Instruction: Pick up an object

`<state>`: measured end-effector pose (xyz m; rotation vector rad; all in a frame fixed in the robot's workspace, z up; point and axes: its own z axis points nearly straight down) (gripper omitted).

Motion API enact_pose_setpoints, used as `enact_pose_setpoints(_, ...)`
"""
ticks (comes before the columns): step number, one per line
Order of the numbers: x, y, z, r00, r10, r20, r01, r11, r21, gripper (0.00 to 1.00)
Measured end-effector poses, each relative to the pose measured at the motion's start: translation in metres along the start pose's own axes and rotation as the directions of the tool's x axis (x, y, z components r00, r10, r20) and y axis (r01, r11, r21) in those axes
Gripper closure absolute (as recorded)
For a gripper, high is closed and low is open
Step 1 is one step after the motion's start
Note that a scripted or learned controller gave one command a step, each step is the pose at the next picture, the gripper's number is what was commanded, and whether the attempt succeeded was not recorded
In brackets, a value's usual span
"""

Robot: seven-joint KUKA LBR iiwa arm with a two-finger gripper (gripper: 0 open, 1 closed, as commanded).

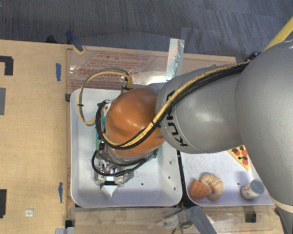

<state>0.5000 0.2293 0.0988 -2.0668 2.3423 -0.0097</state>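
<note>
The gripper (112,178) is low in the left bin (83,155) over a white scrap (108,190), likely to grasp it; whether it grips, I cannot tell.

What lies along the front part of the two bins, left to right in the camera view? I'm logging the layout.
Small white object under the gripper → orange waffle-patterned cone → tan ridged croissant-like toy → small grey and white cup-shaped object.
</note>
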Motion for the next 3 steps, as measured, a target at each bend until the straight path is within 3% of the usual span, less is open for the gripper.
enact_pose_setpoints(1,0.028,0.007,-0.138,0.944,0.33,-0.003,-0.33,0.944,-0.005,1.0)
enact_pose_setpoints(2,0.022,0.009,-0.002,0.983,0.182,-0.003,-0.182,0.983,-0.008,1.0)
enact_pose_setpoints(3,0.022,0.014,-0.12,0.86,0.511,-0.003,-0.511,0.86,-0.004,1.0)
